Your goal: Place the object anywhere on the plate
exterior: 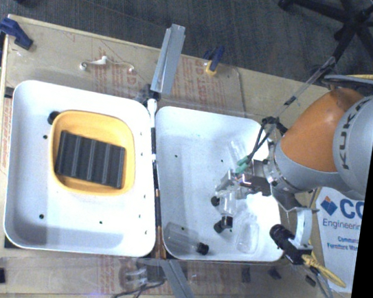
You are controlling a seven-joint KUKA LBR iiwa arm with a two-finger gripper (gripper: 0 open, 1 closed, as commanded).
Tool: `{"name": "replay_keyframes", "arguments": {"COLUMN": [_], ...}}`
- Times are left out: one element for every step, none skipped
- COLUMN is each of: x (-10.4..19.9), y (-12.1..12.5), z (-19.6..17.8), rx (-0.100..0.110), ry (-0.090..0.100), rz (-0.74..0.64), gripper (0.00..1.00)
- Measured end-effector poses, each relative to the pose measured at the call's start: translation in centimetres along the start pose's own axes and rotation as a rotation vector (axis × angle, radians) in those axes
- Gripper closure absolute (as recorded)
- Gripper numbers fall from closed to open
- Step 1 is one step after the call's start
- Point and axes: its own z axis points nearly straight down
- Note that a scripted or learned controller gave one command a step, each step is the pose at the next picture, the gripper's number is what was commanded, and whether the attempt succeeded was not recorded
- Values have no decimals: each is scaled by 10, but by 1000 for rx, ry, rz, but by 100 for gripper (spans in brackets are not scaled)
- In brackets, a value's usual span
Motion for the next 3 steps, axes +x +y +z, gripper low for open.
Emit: {"name": "replay_keyframes", "arguments": {"x": [85, 179, 179], "y": [31, 80, 81], "z": [-81, 0, -1], "rx": [-2, 5, 4], "ry": [1, 0, 0], "rz": [-228, -309, -308], "gripper": [100, 100, 0]}}
